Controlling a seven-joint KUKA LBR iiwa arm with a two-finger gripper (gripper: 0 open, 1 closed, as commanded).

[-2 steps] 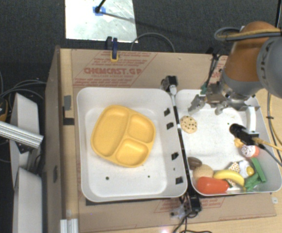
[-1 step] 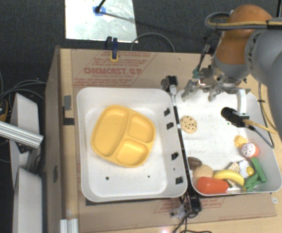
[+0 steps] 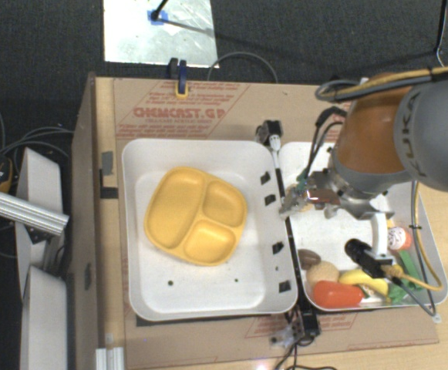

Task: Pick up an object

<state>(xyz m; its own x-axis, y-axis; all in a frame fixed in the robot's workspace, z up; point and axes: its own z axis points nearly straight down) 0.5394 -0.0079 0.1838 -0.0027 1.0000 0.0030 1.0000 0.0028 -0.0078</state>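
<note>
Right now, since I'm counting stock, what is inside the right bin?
A red piece, a tan ball and a yellow banana lie at its near end. The arm hides much of the rest.

**Colours on the bench**

Left bin [image 3: 135, 206] plain white; divided plate [image 3: 195, 226] solid yellow. Right bin [image 3: 324, 233] white too. Its small things are a red piece [image 3: 338, 294], tan ball [image 3: 321, 273], brown lump [image 3: 309, 257], yellow piece [image 3: 365, 281] and green bit [image 3: 409, 272]. Arm [image 3: 439, 137] grey, orange band [image 3: 370, 133]. Cardboard sheet [image 3: 208, 126] brown, with red lettering.

arm [image 3: 439, 141]: grey, rounded shell | band [image 3: 370, 137]: orange, glossy, above wrist | wrist cables [image 3: 318, 133]: thin, black, looped
</note>
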